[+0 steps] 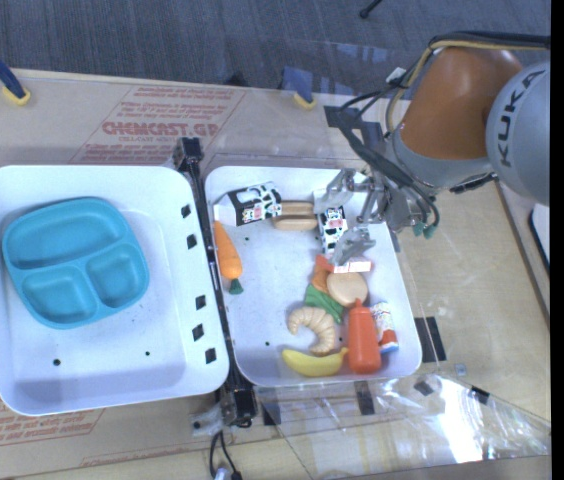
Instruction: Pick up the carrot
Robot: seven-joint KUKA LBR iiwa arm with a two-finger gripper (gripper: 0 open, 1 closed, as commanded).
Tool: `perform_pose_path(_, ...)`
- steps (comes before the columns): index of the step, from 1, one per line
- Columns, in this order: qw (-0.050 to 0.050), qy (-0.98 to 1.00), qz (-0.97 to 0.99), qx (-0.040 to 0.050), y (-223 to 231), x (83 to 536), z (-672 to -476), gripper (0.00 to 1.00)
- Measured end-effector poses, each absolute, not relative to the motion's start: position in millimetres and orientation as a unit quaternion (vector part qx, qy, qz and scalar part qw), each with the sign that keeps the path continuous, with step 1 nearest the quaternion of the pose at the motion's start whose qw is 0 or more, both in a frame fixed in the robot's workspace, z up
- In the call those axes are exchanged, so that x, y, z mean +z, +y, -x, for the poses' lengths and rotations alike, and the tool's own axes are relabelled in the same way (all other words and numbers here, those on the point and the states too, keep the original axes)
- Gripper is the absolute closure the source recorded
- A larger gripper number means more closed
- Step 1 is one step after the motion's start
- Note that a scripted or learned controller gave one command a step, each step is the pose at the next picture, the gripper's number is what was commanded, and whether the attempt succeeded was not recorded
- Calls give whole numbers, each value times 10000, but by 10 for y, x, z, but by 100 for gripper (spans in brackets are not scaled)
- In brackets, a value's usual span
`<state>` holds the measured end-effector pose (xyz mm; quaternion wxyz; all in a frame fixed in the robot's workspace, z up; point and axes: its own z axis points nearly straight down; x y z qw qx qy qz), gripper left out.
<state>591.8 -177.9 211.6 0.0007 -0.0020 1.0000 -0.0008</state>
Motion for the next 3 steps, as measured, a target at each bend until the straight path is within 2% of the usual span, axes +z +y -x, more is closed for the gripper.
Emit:
perform_pose_path(1,-11,9999,157,19,-993,1661,-5611,0)
perform_pose_path(2,-42,9993,-359,12,-890,878,-5914,0)
perform_pose_path(3,-155,9966,-814,11,-1029,890,-6341,0)
